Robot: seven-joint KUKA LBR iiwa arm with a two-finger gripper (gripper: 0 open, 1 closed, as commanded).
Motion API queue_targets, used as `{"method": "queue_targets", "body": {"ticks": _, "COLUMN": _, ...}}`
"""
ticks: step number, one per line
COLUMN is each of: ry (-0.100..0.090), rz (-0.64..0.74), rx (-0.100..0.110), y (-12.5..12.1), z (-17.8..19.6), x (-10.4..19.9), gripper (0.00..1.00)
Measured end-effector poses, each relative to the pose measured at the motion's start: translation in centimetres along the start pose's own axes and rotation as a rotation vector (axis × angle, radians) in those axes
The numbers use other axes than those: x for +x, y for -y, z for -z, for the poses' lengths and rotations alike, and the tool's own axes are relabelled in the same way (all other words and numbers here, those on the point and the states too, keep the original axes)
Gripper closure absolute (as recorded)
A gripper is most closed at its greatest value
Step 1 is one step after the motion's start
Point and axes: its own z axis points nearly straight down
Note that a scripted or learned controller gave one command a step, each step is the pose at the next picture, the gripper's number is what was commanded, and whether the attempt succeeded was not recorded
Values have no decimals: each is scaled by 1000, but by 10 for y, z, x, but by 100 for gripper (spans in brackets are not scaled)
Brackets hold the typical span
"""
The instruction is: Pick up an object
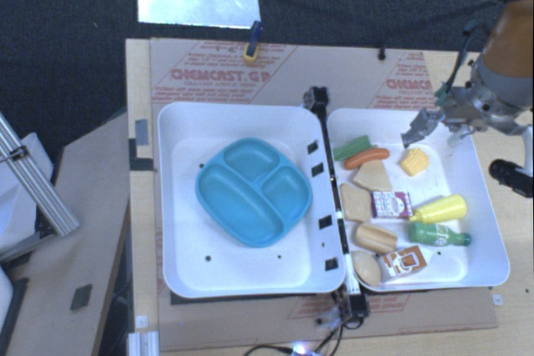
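The right bin (484, 179) holds several toy foods. Among them are a yellow corn piece (415, 161), a green pod (351, 147), an orange sausage (367, 156), bread slices (372, 176), a purple-and-white packet (390, 203), a yellow bottle (440, 208), a green bottle (440, 235), a bun (375, 238) and a brown carton (404, 261). My gripper (435, 129) hangs over the bin's far side, just above and behind the corn piece. Its fingers are spread and nothing is between them. The left finger (415, 131) sits nearest the corn.
The left bin (183, 179) carries a blue sectioned plate (253, 191). A black divider (327, 179) runs between the bins. The arm's orange band (511, 46) is at the upper right, and a black fixture (511, 175) is beside the right bin's right rim.
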Motion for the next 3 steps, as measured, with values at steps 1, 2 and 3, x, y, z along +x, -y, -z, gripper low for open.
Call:
{"method": "queue_targets", "body": {"ticks": 1, "ry": 1, "rz": 2, "rx": -9, "y": -2, "z": 5, "x": 0, "gripper": 0}}
{"method": "queue_targets", "body": {"ticks": 2, "ry": 0, "rz": 0, "rx": -4, "y": 1, "z": -57, "x": 1, "gripper": 0}}
{"method": "queue_targets", "body": {"ticks": 3, "ry": 0, "rz": -1, "rx": -3, "y": 2, "z": -119, "x": -3, "gripper": 0}}
